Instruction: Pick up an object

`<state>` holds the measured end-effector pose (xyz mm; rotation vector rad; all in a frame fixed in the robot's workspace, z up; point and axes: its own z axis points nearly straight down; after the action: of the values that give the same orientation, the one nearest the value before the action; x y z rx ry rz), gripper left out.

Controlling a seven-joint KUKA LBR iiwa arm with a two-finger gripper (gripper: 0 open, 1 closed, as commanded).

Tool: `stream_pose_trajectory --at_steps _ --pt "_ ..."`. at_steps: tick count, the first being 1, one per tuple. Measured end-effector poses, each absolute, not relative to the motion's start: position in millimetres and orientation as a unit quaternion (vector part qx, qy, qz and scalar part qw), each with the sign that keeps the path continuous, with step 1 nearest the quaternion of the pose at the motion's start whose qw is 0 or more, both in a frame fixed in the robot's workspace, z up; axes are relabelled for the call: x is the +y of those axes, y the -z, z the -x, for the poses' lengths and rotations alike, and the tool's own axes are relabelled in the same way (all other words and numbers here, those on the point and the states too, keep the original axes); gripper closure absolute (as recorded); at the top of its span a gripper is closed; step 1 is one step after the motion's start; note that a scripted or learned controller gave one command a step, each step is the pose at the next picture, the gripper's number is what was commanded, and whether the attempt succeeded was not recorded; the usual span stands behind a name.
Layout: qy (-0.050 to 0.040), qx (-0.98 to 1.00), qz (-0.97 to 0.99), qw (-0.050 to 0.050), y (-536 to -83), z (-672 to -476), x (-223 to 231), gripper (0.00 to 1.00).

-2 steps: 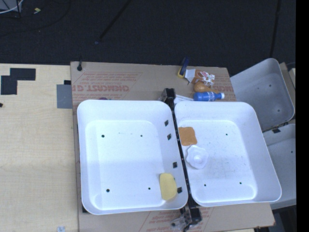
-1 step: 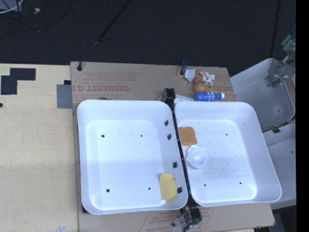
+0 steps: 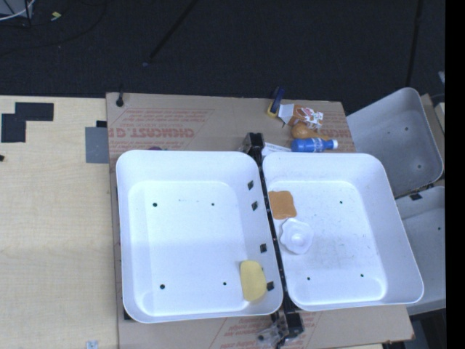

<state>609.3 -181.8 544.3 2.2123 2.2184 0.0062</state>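
Plainly three candidates for the pick, lying close to the divide between the two bins.

Nearest the left bin (image 3: 138, 195)'s lower right corner lies a yellow piece (image 3: 253, 280), which looks soft, light and thick enough to pinch across its narrow width. Across the divide in the right bin (image 3: 378, 195), an orange square (image 3: 282, 204) lies flat and thin, probably hard to get under. Just below it sits a white lump (image 3: 296, 236), rounded, perhaps slippery. Whether the claw is apart or together cannot be told.

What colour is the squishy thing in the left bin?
Pale yellow, seen in the camera view, near the left bin's bottom right corner.
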Motion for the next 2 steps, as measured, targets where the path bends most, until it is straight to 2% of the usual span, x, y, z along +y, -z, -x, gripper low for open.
stream_pose_trajectory --at_steps 1,2 --pt "0.0044 0.706 -0.708 -0.008 -383.8 -610.7 -168.7 1.00" --pt "-0.0041 0.708 -0.706 0.006 -546.8 -644.4 -151.6 1.00"
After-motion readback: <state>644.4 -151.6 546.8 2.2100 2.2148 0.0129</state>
